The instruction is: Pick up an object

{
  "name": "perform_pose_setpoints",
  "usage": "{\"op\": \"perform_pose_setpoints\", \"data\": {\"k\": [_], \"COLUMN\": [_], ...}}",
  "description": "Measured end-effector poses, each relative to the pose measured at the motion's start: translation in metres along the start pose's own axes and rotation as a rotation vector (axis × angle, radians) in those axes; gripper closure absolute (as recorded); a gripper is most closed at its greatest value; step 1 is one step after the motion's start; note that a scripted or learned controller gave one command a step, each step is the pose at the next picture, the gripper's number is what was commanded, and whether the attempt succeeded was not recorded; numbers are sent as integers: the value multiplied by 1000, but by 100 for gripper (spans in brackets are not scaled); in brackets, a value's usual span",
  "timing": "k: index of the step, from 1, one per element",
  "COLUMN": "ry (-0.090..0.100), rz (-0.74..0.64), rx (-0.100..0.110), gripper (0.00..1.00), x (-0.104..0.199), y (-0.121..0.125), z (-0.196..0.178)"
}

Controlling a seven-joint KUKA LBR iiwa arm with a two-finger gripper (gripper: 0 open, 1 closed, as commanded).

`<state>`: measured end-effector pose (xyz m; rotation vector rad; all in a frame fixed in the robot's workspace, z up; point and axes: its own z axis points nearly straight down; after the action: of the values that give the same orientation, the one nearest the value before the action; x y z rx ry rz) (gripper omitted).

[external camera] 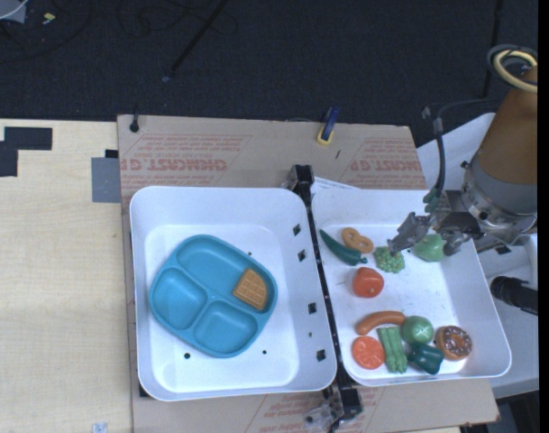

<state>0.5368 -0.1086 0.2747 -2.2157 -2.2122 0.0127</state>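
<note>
— Where did we find the claw (429, 233) at that moment?

— At the right of the frame, low over the upper part of the right bin (490, 332). Its dark fingers were spread a little, and a pale green piece (429, 247) lay just at them. We could not tell whether it was pinched or merely sat beneath them, so we did not count it as held.

— Why there?

— We judged it so because the toy food was all in that bin: broccoli (388, 260) just left of the claw, a tomato (368, 282) below it, a pretzel (356, 239) and a green pepper (340, 248) further left.

— And the left bin (148, 215)?

— It carried the blue tray (211, 296) with a waffle (251, 289) in one compartment, well apart from the claw, likely a place for sorting.
</note>
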Motion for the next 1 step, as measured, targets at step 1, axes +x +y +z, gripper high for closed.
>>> {"op": "perform_pose_setpoints", "data": {"k": [1], "ry": [-2], "rz": [-2], "rx": [-12], "gripper": [0], "x": [0], "y": [2], "z": [-6]}}
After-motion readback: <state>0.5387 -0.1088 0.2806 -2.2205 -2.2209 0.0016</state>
